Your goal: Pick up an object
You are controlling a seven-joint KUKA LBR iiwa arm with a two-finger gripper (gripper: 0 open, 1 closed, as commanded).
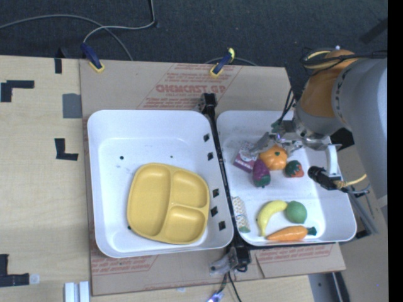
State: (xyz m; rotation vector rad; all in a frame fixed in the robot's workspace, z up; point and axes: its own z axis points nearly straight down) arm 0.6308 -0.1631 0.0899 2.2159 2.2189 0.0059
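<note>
In the right bin lie several toy foods. An orange pumpkin-like toy sits beside a purple eggplant and a small red and green piece. Lower down are a yellow banana, a green lime and an orange carrot. My gripper hangs low over the bin's upper middle, right above the pumpkin toy. The wrist hides how it meets the toy.
A yellow divided plate lies in the left bin. A purple wrapper and a small pale packet rest near the right bin's left wall. Black clips line the divider between the bins.
</note>
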